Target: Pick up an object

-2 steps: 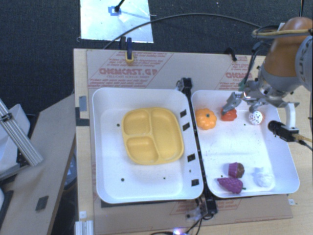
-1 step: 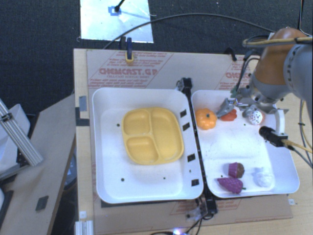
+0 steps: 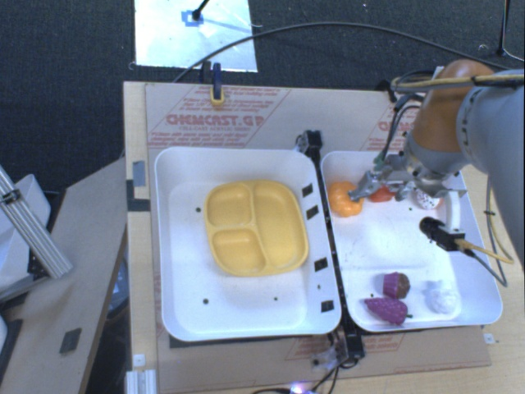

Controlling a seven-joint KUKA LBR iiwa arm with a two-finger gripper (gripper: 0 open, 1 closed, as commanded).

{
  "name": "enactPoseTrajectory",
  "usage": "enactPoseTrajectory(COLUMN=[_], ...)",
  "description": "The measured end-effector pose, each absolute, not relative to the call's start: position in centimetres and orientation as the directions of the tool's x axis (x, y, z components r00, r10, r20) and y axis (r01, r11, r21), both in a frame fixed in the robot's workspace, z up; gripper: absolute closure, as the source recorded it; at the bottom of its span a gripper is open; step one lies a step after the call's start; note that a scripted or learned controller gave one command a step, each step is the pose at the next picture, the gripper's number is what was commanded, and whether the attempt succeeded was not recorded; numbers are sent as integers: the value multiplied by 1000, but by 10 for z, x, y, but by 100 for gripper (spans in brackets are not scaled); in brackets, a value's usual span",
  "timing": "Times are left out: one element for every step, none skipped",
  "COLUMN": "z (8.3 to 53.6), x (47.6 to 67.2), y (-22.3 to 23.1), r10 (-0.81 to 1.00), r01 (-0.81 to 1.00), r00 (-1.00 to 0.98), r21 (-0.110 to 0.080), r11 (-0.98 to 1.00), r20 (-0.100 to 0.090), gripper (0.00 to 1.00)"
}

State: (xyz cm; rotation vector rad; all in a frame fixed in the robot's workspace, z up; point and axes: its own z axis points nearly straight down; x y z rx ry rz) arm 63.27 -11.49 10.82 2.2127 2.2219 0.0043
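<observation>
The gripper (image 3: 367, 189), fingers too hidden to tell open or closed, sits by the right bin's (image 3: 484, 302) far wall, touching a round orange fruit (image 3: 343, 200), with bare floor below.

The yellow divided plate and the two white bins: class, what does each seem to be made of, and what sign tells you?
Yellow divided plate: probably moulded plastic, smooth matt finish, rounded compartment ridges in one uniform colour. White bins: likely thin formed plastic, slightly glossy, with soft rounded rims.

We see two bins side by side on the desk (image 3: 164, 105): the left bin (image 3: 184, 302) holds a tray (image 3: 254, 226); the right bin (image 3: 476, 302) holds a fruit (image 3: 344, 201) at its back-left and toys (image 3: 396, 286) near its front.
</observation>
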Motion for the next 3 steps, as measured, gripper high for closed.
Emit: enactPoseTrajectory(z=[123, 169, 234], x=[635, 631, 635], y=[-116, -111, -112], r10=[1000, 1000, 1000], r01=[1000, 1000, 1000], r00=[-5, -5, -6], r21=[17, 5, 9], r11=[5, 5, 6], r20=[-5, 0, -2], gripper=[100, 100, 100])
